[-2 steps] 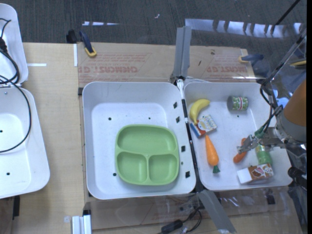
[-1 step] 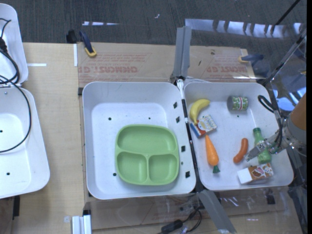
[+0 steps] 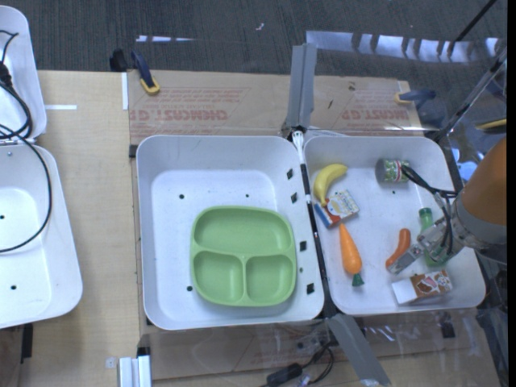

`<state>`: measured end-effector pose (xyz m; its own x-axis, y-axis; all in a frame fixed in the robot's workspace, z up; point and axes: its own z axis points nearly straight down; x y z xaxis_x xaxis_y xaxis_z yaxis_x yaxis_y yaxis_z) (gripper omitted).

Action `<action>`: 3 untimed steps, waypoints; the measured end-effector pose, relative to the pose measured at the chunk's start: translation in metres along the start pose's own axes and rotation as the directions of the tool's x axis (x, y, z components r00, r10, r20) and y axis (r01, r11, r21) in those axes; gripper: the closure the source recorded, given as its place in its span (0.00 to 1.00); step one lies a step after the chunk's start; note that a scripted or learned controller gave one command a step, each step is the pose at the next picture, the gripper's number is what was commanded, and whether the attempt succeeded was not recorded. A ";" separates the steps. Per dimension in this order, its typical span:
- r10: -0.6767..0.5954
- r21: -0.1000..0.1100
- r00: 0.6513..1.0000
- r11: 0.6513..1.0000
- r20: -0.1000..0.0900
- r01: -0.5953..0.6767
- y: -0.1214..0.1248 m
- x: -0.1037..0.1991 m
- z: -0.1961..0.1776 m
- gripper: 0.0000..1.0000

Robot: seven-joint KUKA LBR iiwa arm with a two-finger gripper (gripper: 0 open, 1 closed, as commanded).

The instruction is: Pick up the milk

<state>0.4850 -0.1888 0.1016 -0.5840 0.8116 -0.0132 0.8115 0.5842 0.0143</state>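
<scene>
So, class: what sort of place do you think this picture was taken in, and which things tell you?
Most likely a robot lab test bench, not a kitchen. Two white bins sit on a board, one holding a green divided plate, the other toy food such as a banana and carrot, with the gripper reaching in.
</scene>
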 end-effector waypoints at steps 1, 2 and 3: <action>-0.054 0.013 0.998 0.998 -0.014 0.054 -0.008 -0.035 -0.052 0.00; -0.249 -0.005 0.969 0.969 0.002 0.249 -0.016 -0.026 -0.002 0.00; -0.246 0.000 0.969 0.969 0.000 0.246 -0.018 -0.026 -0.005 1.00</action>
<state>0.4858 -0.2205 0.1070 -0.7654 0.6433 -0.0164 0.6432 0.7656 0.0106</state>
